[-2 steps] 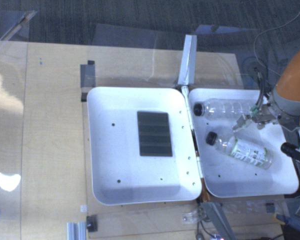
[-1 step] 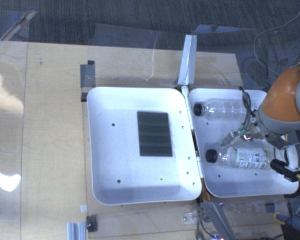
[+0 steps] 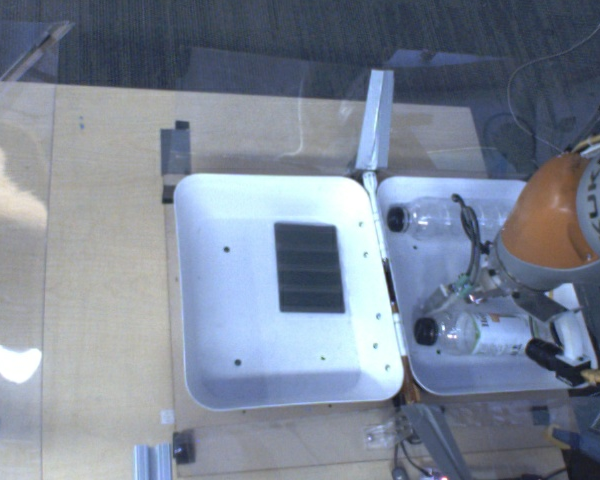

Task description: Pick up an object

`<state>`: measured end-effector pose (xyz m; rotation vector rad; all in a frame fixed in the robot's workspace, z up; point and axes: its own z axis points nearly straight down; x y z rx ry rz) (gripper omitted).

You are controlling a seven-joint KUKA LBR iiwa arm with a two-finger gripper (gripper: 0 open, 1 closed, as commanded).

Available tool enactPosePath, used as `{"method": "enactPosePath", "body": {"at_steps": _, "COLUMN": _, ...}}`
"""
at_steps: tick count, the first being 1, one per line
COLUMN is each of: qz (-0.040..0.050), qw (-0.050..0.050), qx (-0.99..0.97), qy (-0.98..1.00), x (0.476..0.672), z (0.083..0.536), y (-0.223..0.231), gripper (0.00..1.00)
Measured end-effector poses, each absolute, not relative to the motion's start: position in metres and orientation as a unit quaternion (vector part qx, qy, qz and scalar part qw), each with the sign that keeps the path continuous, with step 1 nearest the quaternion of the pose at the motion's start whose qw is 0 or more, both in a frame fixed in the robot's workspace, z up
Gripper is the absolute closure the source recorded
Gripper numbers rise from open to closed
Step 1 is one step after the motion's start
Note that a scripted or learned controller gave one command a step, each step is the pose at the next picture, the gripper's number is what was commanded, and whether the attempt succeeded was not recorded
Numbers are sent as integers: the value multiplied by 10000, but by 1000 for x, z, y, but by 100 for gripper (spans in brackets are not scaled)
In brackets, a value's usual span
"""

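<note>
In the right bin [image 3: 410,363] a clear plastic bottle [image 3: 475,334] with a black cap lies nearest, the gripper [image 3: 472,290] just above it, jaw state impossible to tell, a second bottle [image 3: 432,218] beyond, and a dark ribbed pad [image 3: 309,267] in the left bin [image 3: 220,298].

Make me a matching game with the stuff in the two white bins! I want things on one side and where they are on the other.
Things:
1. dark ridged block
2. upper clear bottle
3. lower clear bottle with label
4. orange band on the arm

Places:
A. near edge of the right bin
B. middle of the left bin
C. above the right bin, at the picture's right side
D. far end of the right bin

Pairs: 1-B, 2-D, 3-A, 4-C
</note>
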<state>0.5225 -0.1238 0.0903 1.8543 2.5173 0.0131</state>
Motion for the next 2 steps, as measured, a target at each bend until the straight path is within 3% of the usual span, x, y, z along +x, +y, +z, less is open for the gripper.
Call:
{"method": "enactPosePath", "body": {"at_steps": 1, "qz": 46, "qw": 71, "qx": 6054, "qy": 7959, "x": 530, "z": 91, "y": -89, "gripper": 0}}
{"method": "enactPosePath", "body": {"at_steps": 2, "qz": 79, "qw": 122, "qx": 6049, "qy": 7962, "x": 534, "z": 104, "y": -89, "gripper": 100}}
